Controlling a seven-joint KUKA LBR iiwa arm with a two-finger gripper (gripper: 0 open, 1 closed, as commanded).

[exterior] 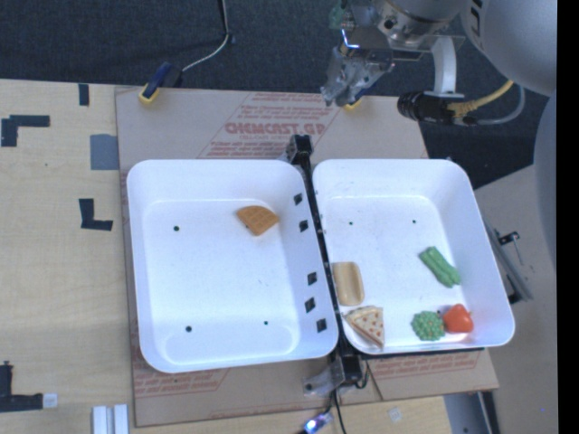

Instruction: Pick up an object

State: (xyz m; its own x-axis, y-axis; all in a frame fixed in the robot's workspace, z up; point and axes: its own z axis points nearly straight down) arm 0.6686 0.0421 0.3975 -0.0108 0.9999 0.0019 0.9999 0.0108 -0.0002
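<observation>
My gripper (344, 92) hangs high above the back edge of the bench, past the far rims of both bins, with nothing between its fingers. In the left bin (149, 242) lies one orange-brown waffle-like piece (258, 219). The right bin (452, 183) holds a tan bread-like piece (347, 283) and a pizza-slice wedge (367, 325) along its left wall. A green pod (439, 266), a green broccoli (427, 325) and a red pepper (459, 318) lie toward its front right.
Black clips (312, 265) run down the seam where the two bins meet. Both bins rest on a cardboard sheet (217, 125). A yellow-blue clamp (155, 83) and a cable (213, 48) sit at the back left.
</observation>
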